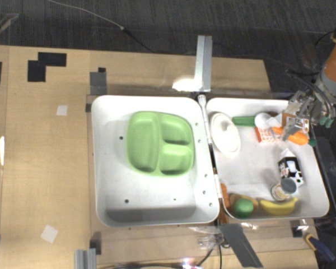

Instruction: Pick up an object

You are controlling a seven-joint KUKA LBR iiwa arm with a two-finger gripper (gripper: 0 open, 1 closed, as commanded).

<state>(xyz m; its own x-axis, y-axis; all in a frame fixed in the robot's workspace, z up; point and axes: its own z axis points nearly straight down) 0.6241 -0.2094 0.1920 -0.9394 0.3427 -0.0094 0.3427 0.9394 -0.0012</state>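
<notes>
From my remote seat I look down at a slant on a pale wooden desk (39, 167) carrying two shallow white bins side by side; the left bin (109, 167) in the middle of the frame holds a green divided tray (158, 142) lying flat; the right bin (257, 167) holds the loose objects.

The arm enters at the upper right of the frame, and its gripper (298, 115) hangs over the upper right corner of the right bin; whether the fingers are wide, narrow or closed on anything I cannot tell (the metal parts blur into the clutter beneath them).

Just below and left of the gripper sit an orange-and-white carton (264, 133) and a small orange piece (298, 139), which I judge to be the nearest candidates for picking; a green stick-shaped item (243, 120) lies further left, its long axis running left to right, touching a white bowl-like lid (224, 132).

Well below the gripper, toward the lower right of the frame, stand a black-and-white can (289, 168) and a round jar (280, 191); along the bin's lower edge lie a banana (278, 207), long axis left to right, and a green apple (243, 207); reaching these would, I judge, call for travel down the frame.
</notes>
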